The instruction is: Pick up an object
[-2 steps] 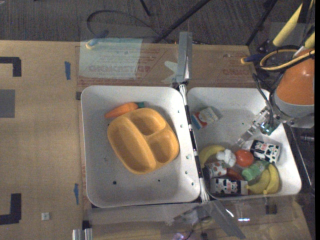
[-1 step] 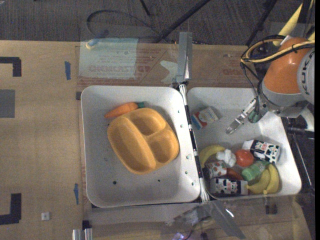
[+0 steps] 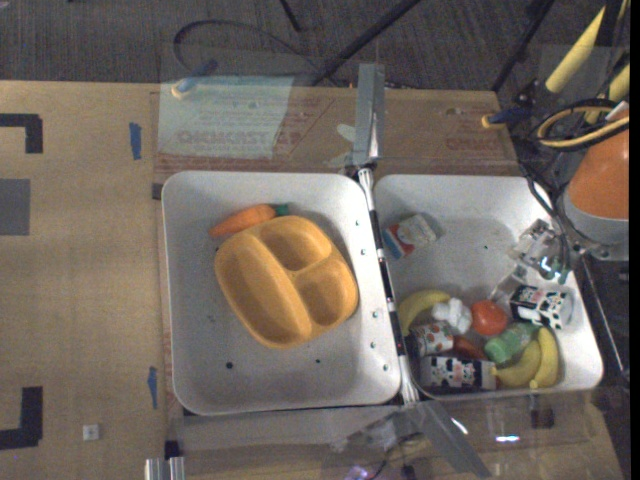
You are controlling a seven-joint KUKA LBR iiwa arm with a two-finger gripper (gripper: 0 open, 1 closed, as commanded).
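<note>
Brown cardboard covers the desk under two white bins: the left bin holds an orange divided tray and a toy carrot, while the right bin carries toy food heaped along its near edge. Above that heap's far right side hangs the gripper, just beside a black-and-white carton; how it is set cannot be told at this size. A clean pick likely calls for a straight descent on that carton, clear of the yellow banana beyond.
</note>
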